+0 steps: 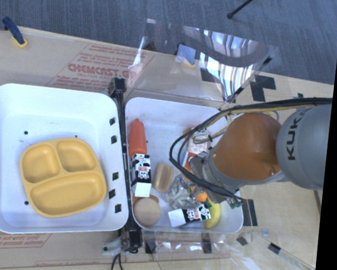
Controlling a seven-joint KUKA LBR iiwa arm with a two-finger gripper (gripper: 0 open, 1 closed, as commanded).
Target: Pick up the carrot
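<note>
Seen from above, the carrot lies lengthwise along the right bin's left wall, apart from the gripper, which is lowered into clutter near the bin's middle; its state cannot be told. An egg, a banana and cartons share that bin. A yellow tray sits in the left bin.

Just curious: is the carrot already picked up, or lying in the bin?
Lying in the bin: the carrot rests flat along the right bin's left wall.
</note>
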